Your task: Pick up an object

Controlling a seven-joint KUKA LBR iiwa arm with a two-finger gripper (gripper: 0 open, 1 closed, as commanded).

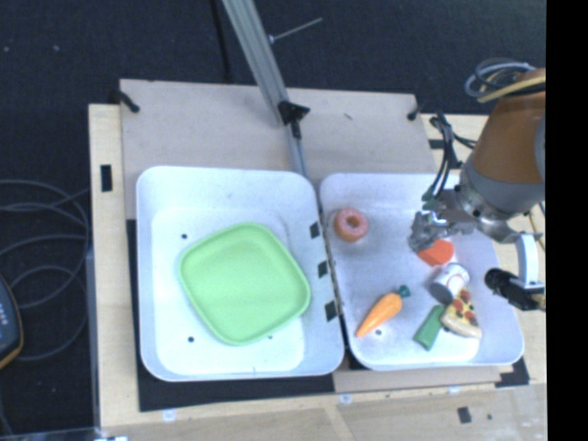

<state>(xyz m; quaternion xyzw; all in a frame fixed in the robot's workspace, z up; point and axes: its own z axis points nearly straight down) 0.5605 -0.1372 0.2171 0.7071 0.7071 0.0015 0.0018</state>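
Note:
My gripper hangs low over the right bin, near its right side, under the orange-banded wrist. Directly below and touching its tip lies a small orange-red object. Just beyond that lies a grey and white can-like piece. A toy carrot rests near the bin's front middle. Beside it lie a green stick-shaped toy and a pizza slice toy. A pink doughnut sits at the bin's back left.
The left bin holds a light green square plate. A slanted metal pole rises behind the bins. Cables trail along the arm at the right.

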